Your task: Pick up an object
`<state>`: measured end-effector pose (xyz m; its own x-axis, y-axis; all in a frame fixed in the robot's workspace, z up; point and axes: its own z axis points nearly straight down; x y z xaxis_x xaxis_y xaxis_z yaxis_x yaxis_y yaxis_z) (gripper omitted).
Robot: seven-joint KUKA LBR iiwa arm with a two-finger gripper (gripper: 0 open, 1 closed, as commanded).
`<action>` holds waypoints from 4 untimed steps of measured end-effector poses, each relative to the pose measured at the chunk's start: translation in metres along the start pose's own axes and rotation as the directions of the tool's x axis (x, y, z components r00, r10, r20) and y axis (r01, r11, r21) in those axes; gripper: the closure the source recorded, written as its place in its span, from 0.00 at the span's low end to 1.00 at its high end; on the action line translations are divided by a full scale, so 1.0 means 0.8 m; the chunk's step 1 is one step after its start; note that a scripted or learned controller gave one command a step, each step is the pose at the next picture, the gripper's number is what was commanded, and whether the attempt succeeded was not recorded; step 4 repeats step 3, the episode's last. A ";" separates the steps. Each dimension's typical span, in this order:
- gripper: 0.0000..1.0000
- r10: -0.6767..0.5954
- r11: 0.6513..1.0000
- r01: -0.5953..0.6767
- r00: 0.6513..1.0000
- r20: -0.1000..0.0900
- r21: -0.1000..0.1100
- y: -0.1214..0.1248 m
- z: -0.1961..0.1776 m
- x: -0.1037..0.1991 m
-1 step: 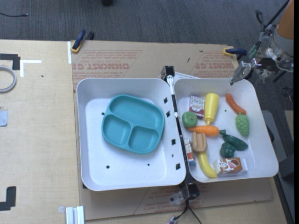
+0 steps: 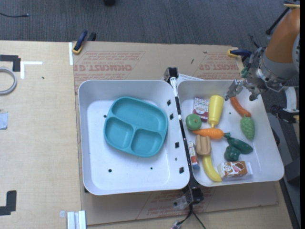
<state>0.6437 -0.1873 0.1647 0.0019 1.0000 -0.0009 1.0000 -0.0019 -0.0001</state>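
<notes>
Toys crowd the right bin (image 2: 274, 144): a yellow bottle (image 2: 215, 109), an apple (image 2: 193, 122), a carrot (image 2: 210, 133), a banana (image 2: 210, 168), a green pod (image 2: 247, 127) and small cartons. A teal tray (image 2: 136, 126) lies in the left bin (image 2: 90, 142). An orange pepper (image 2: 239, 107) lies just below the gripper (image 2: 244, 88), which hovers with fingers spread, pinching nothing.

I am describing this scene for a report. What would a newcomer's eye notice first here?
First, the teal divided plate, lying alone in the left bin. Next, the colourful toy food crowded in the right bin, such as a yellow bottle and a banana. The gripper hovers at that bin's far right corner.
</notes>
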 end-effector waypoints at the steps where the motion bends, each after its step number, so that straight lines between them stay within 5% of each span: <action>1: 0.00 -0.002 1.000 0.002 1.000 -0.004 0.002 0.000 0.091 -0.024; 2: 1.00 -0.003 1.000 0.003 1.000 -0.001 0.000 0.001 0.078 -0.025; 3: 1.00 -0.005 1.000 0.005 1.000 0.000 -0.001 0.019 -0.094 0.047; 4: 1.00 -0.005 1.000 0.005 1.000 0.000 -0.001 0.019 -0.094 0.047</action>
